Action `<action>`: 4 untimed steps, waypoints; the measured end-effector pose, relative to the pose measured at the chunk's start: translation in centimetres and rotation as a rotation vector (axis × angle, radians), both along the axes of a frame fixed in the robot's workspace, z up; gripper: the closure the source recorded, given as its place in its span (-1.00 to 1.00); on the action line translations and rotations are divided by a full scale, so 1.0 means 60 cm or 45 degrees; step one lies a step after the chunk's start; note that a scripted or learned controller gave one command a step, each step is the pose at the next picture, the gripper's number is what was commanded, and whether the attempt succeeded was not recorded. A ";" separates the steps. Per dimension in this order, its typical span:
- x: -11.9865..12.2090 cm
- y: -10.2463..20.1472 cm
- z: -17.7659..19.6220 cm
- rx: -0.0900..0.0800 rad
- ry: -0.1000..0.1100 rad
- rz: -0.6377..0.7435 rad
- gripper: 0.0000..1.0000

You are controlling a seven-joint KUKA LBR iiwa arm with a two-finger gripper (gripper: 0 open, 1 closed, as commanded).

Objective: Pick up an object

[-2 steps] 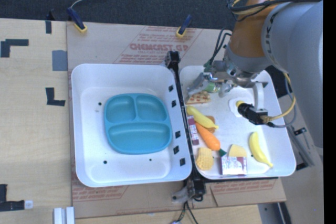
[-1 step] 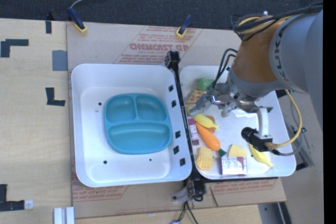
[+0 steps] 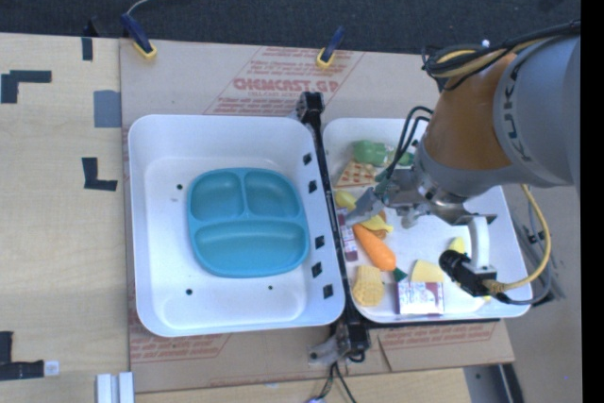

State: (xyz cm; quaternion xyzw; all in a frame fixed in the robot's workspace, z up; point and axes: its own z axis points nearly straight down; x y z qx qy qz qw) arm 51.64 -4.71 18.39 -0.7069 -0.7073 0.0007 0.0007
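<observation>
The gripper (image 3: 363,209) is lowered into the right bin (image 3: 505,311); its state cannot be told. An orange carrot (image 3: 377,249) lies just at its five o'clock. Grasping appears pending; alignment and closure are needed.

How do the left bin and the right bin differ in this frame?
The left bin holds one thing, a blue divided plate lying flat; the right bin holds many small items, among them an orange carrot. The arm reaches over the right bin, not the left bin. Both are shallow and white.
</observation>
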 end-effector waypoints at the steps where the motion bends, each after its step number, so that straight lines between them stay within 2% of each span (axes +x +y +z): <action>1: -0.032 0.003 0.000 0.000 0.000 0.000 -1.00; 2: -0.012 -0.014 0.000 0.001 0.000 0.001 -1.00; 3: -0.022 -0.035 0.000 0.000 0.000 0.000 -1.00; 4: -0.042 -0.088 -0.147 0.001 0.003 -0.001 -1.00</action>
